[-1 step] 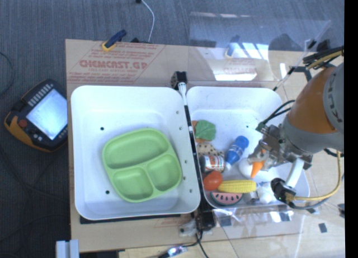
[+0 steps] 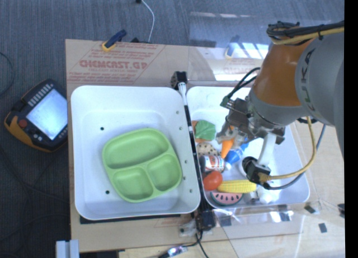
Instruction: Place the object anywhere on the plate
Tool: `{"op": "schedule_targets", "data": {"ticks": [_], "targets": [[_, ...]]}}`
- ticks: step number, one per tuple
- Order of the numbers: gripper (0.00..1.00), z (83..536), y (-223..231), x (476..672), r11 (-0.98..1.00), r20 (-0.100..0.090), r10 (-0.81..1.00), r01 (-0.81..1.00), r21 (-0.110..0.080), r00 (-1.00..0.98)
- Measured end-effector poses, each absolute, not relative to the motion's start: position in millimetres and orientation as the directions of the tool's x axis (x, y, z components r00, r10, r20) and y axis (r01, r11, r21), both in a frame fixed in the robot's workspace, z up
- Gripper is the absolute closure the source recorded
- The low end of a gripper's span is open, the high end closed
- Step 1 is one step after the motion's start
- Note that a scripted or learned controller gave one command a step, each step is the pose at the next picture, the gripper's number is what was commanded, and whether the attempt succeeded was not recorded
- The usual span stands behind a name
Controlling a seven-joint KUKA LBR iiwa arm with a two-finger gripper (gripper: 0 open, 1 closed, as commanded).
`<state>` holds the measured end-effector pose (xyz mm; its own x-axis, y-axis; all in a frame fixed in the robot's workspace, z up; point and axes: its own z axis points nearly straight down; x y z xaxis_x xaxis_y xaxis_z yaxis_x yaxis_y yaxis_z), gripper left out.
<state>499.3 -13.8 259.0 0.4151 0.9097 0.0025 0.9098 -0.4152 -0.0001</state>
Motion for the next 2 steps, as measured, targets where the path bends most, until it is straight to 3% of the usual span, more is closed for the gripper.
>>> {"op": "schedule_targets", "data": {"ticks": [1,2], "targets": [[1.00,193.9,38.5,528.4,-0.439,-0.007,0.899,0.899,-0.011,0.439],[0.00,196.8,37.0,529.7,-0.440,-0.005,0.898,0.898,-0.006,0.440]]}}
